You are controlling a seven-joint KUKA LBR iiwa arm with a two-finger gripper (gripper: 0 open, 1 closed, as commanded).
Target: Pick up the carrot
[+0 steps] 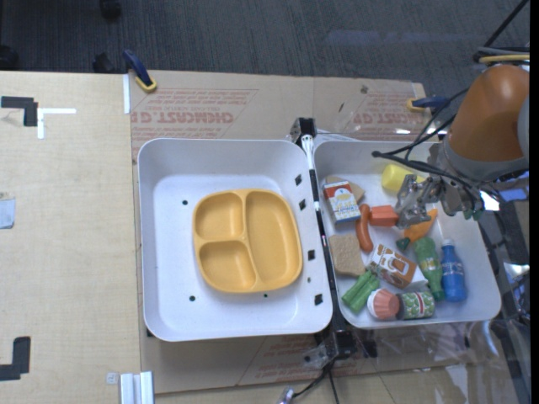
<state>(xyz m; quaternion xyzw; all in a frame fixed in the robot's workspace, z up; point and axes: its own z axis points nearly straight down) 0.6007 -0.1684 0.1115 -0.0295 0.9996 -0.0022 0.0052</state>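
A: Where is the carrot [421,222]?

B: In the right bin [484,310], near its middle. An orange piece pokes out just right of and below the gripper [413,211], and I take that for the carrot. The metal covers most of it.

A: And the gripper?

B: It hangs low over that spot, at the end of the arm [493,116], which reaches in from the right. Whether it is spread or pinching anything I cannot tell; it is a grey tangle from this height.

A: Why is the pick awkward?

B: Crowding. A red block [383,216] lies just left of the gripper, a sausage [364,234] beside that, a green bottle [427,261] just below, a blue bottle [452,273] next to it. A yellow piece [394,177] sits above. The carrot is hemmed in, so my guess is the arm comes straight down to avoid knocking its neighbours.

A: The rest of that bin?

B: A carton [342,201] and a slice of bread [345,254] on the left side, a can [414,304] at the bottom.

A: The left bin [160,310]?

B: It holds a yellow plate [248,241] with three sections, nothing on it. It plays no part in a plain pick.

A: How far along?

B: I judge it at the grasp, with the lift not yet done.
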